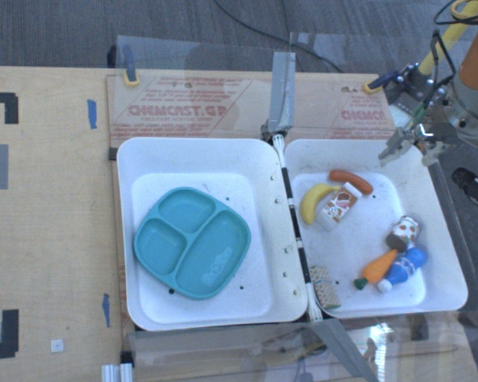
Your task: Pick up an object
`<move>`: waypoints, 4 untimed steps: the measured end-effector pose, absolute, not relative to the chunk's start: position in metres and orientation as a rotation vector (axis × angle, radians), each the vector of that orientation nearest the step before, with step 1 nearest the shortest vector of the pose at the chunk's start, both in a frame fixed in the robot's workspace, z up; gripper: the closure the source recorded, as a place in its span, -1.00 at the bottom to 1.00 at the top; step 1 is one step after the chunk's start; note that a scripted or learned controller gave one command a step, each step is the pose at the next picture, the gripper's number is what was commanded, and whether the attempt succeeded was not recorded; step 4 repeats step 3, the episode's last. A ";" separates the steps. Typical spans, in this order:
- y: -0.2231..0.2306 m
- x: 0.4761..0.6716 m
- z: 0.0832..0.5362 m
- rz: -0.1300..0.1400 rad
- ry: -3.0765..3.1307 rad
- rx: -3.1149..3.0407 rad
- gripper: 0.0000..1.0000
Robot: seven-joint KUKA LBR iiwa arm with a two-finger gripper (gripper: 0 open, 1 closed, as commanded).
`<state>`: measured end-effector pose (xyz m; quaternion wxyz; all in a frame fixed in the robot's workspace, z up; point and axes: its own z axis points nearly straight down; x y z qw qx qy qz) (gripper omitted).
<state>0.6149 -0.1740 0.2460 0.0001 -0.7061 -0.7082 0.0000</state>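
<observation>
Hovering over the right bin's [454,237] far right corner, the gripper [409,145] has its fingers spread, nothing between them. Within that bin, a banana [312,201], sausage [350,181] and small carton [337,206] cluster far left; carrot [378,267] and bottle [403,268] lie near right.
</observation>
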 end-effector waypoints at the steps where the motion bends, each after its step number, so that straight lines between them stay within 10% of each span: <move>1: -0.150 0.665 0.096 -0.001 -2.501 -1.905 -1.00; 2: -0.150 0.664 0.106 0.005 -2.498 -1.899 1.00; 3: -0.099 0.660 0.202 -0.003 -2.459 -1.963 1.00; 4: -0.099 0.660 0.202 -0.003 -2.459 -1.963 1.00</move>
